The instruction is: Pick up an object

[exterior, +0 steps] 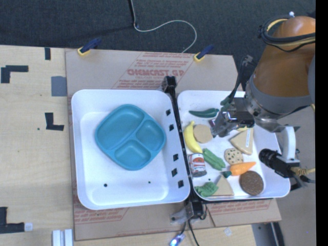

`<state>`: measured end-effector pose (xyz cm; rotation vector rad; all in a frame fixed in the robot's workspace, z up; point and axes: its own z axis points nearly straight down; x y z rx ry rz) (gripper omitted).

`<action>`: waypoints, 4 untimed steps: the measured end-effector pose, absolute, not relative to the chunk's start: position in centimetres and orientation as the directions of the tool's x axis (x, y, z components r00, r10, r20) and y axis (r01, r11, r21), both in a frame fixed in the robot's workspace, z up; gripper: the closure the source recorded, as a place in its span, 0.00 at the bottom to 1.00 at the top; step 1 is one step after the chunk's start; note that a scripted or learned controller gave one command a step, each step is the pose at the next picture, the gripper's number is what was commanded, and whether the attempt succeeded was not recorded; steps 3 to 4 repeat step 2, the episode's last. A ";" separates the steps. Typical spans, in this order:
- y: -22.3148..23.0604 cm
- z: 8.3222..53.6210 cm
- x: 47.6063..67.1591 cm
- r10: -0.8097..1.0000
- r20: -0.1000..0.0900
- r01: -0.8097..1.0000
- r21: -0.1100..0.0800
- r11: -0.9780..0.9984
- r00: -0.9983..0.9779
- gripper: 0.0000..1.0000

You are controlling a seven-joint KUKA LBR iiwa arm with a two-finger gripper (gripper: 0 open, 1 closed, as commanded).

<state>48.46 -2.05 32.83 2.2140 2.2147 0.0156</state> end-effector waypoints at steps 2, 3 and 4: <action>5.8 35.0 48.4 1.000 0.003 1.000 0.008 0.008 -0.008 1.00; 5.8 35.0 48.4 1.000 0.003 1.000 0.008 0.008 -0.008 1.00; 5.8 35.0 48.4 1.000 0.003 1.000 0.008 0.008 -0.008 1.00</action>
